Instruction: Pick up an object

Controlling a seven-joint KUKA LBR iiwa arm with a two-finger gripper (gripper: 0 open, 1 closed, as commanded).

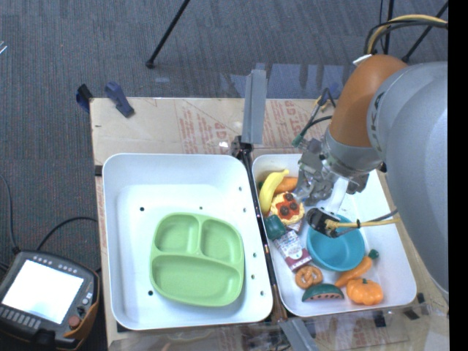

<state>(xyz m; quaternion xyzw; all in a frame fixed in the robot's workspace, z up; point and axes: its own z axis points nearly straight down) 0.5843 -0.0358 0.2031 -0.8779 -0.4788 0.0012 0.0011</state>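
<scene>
From above, the gripper point(316, 193) hangs low in the right bin point(395, 196) over a banana point(271, 188), small pizza point(287, 209) and blue bowl point(338, 248), its grip impossible to tell, while a green divided plate point(197, 260) lies in the left bin point(124, 196).

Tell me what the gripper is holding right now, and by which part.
Cannot be told: the gripper hangs low over the toy food beside the banana, with nothing visibly between its fingers.
</scene>
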